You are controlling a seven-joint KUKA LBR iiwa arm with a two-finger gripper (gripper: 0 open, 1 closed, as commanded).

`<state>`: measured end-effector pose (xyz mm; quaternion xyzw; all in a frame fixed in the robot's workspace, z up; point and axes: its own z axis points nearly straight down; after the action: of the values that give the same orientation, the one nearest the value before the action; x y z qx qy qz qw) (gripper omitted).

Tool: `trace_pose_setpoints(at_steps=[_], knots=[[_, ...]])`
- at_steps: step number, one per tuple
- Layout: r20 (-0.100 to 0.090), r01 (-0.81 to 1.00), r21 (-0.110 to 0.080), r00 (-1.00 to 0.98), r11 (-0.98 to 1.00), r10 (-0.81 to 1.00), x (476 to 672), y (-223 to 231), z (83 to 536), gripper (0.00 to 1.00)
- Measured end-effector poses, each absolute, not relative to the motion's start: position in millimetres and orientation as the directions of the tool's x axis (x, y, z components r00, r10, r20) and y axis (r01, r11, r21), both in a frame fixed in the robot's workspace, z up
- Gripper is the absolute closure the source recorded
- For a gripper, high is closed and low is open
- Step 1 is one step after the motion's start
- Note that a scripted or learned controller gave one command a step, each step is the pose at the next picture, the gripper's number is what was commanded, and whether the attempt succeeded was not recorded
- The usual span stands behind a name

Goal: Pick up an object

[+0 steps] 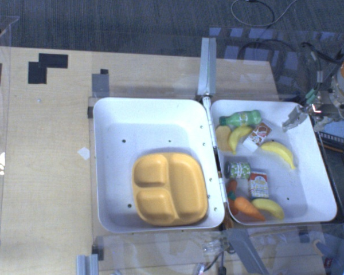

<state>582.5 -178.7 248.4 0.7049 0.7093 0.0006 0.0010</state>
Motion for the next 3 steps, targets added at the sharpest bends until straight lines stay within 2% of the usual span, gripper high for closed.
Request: trace_pose_setpoints(at_steps=[1, 2, 3], knots=[[-0.002, 0.98, 0.004, -0.197, 0.197, 0.98, 564.3, -178, 98, 0.0], [-0.002, 0.98, 0.007, -0.198, 0.198, 0.98, 566.2, -178, 108, 1.0], [-0.008, 0.96, 0.02, -0.28, 0.28, 0.96, 557.5, -194, 94, 1.0]])
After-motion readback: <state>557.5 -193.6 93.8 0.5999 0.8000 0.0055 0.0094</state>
